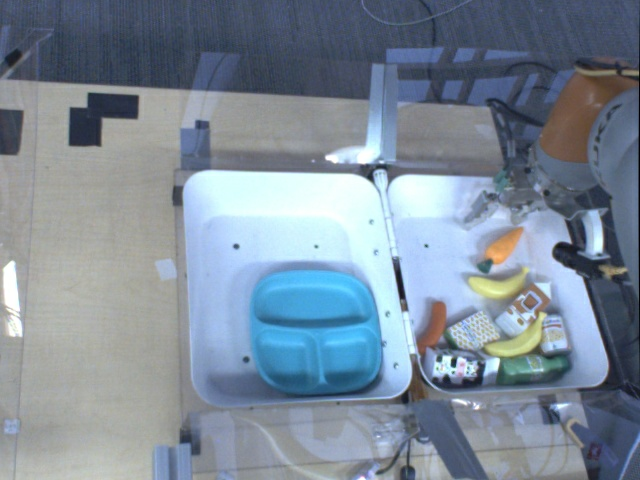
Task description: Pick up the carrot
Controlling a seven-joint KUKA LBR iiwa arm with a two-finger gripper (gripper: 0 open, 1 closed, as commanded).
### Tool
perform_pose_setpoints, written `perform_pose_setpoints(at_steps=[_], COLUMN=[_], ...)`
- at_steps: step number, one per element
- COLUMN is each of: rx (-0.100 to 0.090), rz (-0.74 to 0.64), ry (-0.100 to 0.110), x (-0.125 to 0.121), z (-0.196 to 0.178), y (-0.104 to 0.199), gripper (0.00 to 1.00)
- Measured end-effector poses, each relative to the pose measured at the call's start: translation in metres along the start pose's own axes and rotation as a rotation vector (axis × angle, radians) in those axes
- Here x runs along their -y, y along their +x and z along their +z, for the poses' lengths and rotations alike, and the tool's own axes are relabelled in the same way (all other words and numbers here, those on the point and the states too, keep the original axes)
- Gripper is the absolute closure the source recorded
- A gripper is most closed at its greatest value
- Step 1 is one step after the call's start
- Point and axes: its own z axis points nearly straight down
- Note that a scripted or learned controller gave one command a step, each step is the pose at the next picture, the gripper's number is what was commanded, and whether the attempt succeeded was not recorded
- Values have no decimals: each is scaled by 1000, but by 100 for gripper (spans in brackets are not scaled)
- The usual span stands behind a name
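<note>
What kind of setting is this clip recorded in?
Probably a robotics lab workcell: two white bins on a wooden bench, toy food such as a carrot and bananas, and a cable on grey carpet.

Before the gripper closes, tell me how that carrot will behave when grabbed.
The carrot looks like a smooth plastic toy, so probably stiff and light. Its tapered, rounded body may slip out of the fingers or roll on the right bin's flat floor. It lies tilted, apart from the banana, so a nudge likely disturbs little. The gripper hovers just above it.
</note>
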Motion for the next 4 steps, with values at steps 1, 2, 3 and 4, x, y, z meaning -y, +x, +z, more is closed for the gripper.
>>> perform_pose_setpoints(at_steps=[1,2,3,4], rx=[-5,-1,0,-2], rz=[245,155,270,97], ry=[0,-3,-8,2], x=[43,93,157,157], z=[0,-2,-4,-60], y=[-7,4,52,90], gripper=[0,0,0,0])
